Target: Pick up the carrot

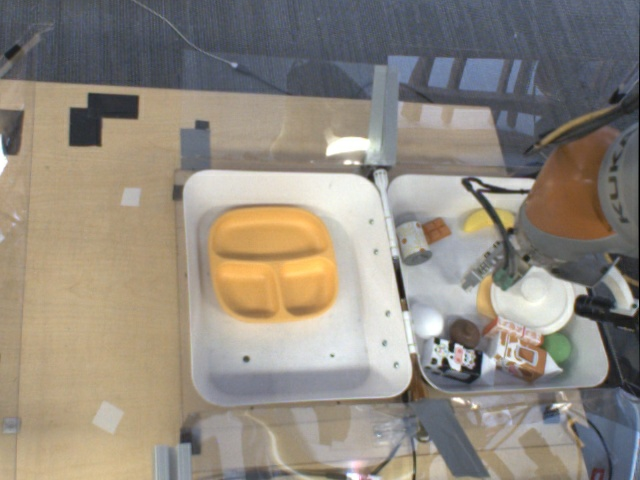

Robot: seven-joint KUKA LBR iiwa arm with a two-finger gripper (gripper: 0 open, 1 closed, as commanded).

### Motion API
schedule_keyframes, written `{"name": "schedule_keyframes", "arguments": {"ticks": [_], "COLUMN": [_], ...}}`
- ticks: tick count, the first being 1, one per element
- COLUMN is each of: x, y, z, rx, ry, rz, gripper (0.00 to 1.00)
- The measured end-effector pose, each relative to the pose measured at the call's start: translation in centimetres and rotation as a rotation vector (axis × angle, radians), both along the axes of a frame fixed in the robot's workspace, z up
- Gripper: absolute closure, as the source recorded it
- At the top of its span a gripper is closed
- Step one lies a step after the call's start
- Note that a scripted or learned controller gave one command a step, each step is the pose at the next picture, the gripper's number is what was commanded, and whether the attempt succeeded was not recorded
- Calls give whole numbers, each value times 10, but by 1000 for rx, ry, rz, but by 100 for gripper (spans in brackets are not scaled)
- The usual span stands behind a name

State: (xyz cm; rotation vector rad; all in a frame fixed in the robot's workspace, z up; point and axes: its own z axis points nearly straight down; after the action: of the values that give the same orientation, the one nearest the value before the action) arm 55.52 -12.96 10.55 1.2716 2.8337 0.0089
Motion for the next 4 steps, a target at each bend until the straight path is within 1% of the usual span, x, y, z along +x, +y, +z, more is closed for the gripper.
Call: {"name": "schedule_keyframes", "arguments": {"ticks": [1, 2, 3, 4], "x": [14, -67, -66, -36], "y": [55, 53, -5, -4], "z": [83, 89, 198, 155], "rx": [2, -4, -10, -1], "ry": [23, 32, 21, 31], "rz": [310, 620, 546, 495], "gripper": [100, 100, 100, 100]}}
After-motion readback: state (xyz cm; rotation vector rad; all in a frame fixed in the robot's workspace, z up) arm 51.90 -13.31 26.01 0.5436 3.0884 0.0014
